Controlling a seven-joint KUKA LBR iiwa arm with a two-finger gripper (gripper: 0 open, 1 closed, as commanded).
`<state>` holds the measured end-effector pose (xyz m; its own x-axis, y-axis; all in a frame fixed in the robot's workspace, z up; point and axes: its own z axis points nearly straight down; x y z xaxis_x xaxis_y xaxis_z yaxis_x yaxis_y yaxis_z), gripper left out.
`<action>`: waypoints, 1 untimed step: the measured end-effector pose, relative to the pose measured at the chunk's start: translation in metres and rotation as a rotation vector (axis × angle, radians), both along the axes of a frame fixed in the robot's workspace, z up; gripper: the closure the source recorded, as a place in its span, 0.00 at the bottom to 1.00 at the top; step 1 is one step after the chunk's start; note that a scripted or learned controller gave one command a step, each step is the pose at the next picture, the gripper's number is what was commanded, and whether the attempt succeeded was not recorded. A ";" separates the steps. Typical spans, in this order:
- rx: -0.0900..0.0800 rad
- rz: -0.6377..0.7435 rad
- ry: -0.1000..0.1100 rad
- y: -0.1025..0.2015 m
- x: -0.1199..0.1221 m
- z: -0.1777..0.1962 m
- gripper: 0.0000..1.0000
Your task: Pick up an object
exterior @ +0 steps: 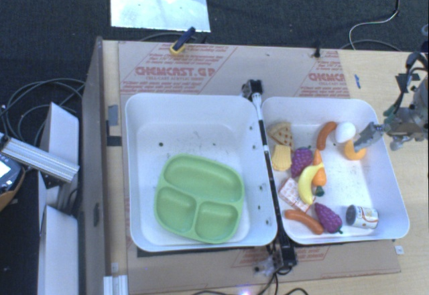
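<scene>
The hand (369, 133), grip state unclear, hovers just beside the white egg (345, 131)

a green three-part plastic tray (199, 199) lies in the near half of the left shallow white bin (144, 119); the right shallow white bin (387, 173) beside it holds plastic toy foods (307, 180), mostly toward its left.

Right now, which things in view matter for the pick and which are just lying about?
For the pick:
gripper, by the right bin's far right
right bin
egg
banana
purple grapes
sausage

Lying about:
left bin
green divided plate
</scene>
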<state>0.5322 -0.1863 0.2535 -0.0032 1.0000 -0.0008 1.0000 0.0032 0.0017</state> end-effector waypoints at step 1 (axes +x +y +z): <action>0.002 0.000 0.005 0.046 0.034 -0.144 0.00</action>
